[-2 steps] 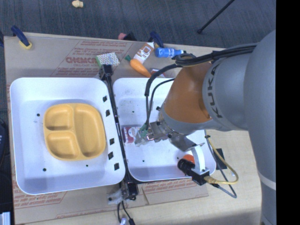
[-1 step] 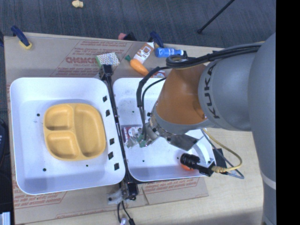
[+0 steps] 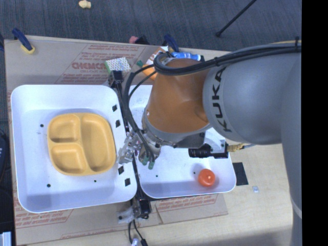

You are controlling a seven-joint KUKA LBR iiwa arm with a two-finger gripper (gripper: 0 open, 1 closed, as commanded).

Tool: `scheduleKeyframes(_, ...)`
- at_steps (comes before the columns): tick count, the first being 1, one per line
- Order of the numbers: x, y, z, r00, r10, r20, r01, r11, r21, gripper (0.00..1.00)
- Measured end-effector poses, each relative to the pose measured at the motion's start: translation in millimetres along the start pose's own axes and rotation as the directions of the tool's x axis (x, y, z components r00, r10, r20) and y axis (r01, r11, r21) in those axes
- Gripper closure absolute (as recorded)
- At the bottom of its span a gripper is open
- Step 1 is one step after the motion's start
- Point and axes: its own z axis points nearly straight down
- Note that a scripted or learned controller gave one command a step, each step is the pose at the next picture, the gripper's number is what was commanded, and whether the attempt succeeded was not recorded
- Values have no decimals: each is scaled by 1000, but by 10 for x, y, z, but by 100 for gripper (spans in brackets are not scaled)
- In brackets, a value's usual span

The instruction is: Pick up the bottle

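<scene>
The bottle is hidden, perhaps under the grey and orange arm [image 3: 205, 106], so pickup seems pending: the metal two-finger claw [image 3: 137, 152] hovers at the right white bin's [image 3: 169, 191] left edge, its grip unreadable.

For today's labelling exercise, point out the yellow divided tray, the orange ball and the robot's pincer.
yellow divided tray [image 3: 81, 143]: camera view, on its central divider.
orange ball [image 3: 207, 178]: camera view, on its top.
pincer [image 3: 137, 154]: camera view, between its fingertips.
</scene>
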Motion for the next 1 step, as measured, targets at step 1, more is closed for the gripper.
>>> scheduleKeyframes(1, 234, 482, 53, 970, -244, 1, 244, 970, 0, 100)
